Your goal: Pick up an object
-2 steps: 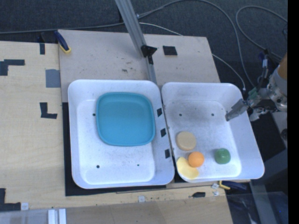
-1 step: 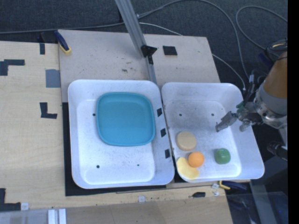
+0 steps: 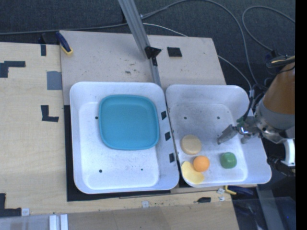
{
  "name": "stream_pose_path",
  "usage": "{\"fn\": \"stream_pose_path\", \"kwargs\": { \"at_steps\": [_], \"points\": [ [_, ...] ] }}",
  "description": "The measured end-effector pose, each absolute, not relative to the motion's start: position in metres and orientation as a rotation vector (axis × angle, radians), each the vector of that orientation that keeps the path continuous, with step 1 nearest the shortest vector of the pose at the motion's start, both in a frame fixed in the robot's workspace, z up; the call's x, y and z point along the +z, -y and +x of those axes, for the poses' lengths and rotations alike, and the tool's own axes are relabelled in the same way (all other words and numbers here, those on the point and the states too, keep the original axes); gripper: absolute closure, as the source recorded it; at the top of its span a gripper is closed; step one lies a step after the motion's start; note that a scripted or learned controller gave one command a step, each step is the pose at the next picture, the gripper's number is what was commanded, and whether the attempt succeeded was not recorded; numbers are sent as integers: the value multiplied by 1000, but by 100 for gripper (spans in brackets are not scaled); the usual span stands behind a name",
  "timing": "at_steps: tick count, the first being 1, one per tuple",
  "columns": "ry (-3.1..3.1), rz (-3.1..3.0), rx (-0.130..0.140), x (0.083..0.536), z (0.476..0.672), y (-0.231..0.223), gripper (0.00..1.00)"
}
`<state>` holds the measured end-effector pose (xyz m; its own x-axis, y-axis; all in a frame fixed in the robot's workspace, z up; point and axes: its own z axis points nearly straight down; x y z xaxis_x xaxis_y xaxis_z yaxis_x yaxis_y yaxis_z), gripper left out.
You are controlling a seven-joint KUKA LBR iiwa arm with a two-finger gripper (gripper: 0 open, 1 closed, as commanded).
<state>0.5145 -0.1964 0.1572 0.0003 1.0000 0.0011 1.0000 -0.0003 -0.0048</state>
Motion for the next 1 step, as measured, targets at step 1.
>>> {"fn": "stream_pose_path", "kwargs": {
  "at_steps": [1],
  "points": [
    [2218, -2217, 5, 95, 515, 198, 0]
  ]
}}
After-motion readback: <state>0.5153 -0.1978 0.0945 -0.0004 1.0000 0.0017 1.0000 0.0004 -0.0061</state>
